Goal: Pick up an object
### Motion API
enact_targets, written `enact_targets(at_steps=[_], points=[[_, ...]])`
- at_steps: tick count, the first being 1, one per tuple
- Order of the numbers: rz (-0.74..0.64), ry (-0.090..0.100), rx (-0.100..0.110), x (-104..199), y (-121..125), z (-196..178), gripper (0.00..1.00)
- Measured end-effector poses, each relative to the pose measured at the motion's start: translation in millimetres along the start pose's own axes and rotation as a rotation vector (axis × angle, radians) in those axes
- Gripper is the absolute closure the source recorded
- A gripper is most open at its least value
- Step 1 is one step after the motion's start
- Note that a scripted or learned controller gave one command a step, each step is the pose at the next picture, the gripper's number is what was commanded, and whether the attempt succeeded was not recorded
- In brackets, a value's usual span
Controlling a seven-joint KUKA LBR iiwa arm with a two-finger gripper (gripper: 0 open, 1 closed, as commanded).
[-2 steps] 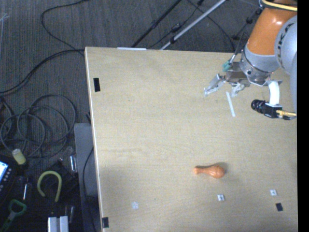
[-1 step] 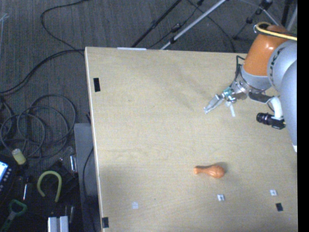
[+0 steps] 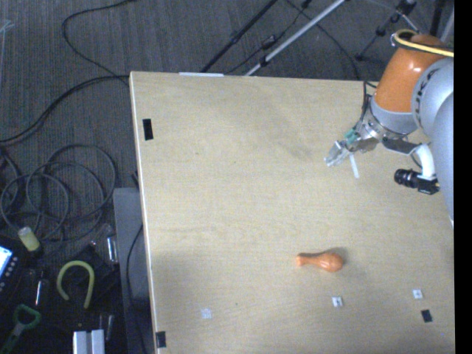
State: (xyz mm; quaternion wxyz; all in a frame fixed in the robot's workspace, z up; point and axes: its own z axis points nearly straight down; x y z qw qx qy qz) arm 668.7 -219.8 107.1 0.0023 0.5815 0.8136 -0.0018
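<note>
Camera view, looking down at a slant on a pale wooden bench [image 3: 221, 198] standing on dark carpet. The arm [image 3: 417, 87] enters from the right edge, its orange band sitting above a grey wrist, and it leans down and leftward so that the gripper [image 3: 344, 155] hangs over the right part of the bench, fingers aimed down and to the left. The fingers [image 3: 354, 167] are pale, thin and blurred; they seem spread a little with nothing between them, though their exact gap is hard to make out. A small black fitting [image 3: 415, 180] juts from the arm just right of the gripper and a bit nearer the camera.

The only loose object, a small orange pear-shaped piece [image 3: 321, 261], lies flat on the bench well apart from the gripper, nearer the camera and slightly to its left, with its narrow end pointing left. What it is cannot be told.

Most of the arm is cut off by the right edge. Far left of the gripper, off the bench, cables [image 3: 59, 190] coil on the floor beside a blurry green hook shape [image 3: 74, 279].
</note>
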Motion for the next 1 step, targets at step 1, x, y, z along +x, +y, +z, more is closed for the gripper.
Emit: enact_targets(at_steps=[1], points=[[0.048, 0.006, -0.002, 19.8, 7.4, -61.1, 1.00]])
